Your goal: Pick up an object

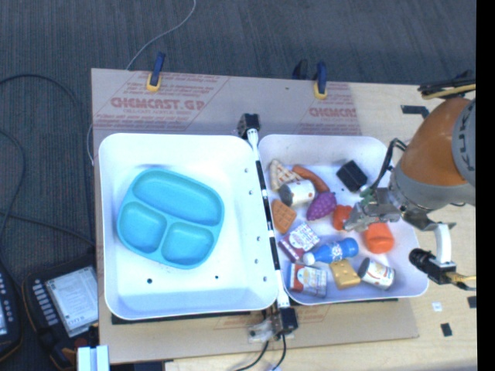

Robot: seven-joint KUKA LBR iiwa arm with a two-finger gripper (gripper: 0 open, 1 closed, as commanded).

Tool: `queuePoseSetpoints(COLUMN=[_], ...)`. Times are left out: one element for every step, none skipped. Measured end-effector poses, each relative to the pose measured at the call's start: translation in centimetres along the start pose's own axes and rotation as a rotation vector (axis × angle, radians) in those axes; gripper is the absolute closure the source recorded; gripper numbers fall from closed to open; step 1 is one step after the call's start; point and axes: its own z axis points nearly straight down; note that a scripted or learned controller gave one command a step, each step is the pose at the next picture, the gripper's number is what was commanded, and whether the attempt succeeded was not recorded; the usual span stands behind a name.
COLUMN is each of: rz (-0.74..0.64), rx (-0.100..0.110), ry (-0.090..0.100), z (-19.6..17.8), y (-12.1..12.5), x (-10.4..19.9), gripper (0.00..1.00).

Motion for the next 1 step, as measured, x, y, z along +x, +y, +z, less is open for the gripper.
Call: queuePoseSetpoints(rz=[0.0], rx=[0.0], ry=[0.0], z=[0.01], y=[0.0], x=[0.0], gripper=[0.0])
